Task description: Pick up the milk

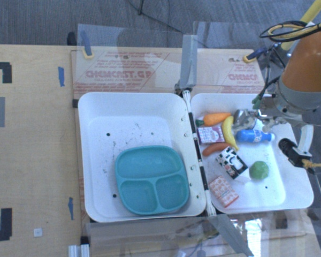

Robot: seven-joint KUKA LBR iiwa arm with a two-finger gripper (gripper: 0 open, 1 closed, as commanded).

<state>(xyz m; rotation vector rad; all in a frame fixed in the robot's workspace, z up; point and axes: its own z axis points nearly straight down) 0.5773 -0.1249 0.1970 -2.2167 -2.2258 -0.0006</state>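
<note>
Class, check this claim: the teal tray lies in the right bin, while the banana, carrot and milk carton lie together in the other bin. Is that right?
Not quite. The camera view shows the teal tray in the left bin, not the right. The banana, carrot and milk carton do lie together in the other bin, the right one.

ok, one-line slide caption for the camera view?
Gripper above right bin clutter, milk carton untouched; teal tray in left bin.
</note>
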